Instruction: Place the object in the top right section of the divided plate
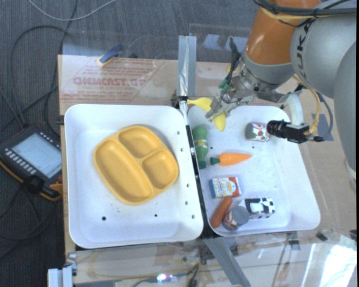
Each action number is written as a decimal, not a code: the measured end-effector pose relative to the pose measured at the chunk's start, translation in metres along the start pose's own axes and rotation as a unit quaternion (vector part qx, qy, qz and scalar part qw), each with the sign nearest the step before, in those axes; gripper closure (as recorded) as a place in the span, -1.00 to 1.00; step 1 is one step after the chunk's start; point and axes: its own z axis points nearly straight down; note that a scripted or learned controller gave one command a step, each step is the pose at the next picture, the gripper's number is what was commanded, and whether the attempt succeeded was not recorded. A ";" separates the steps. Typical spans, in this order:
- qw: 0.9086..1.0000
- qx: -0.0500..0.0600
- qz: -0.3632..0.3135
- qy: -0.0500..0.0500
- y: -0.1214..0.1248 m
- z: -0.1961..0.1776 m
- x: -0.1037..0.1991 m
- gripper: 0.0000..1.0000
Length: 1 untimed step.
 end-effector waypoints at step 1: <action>0.996 0.001 -0.093 0.001 -0.043 0.055 0.059 1.00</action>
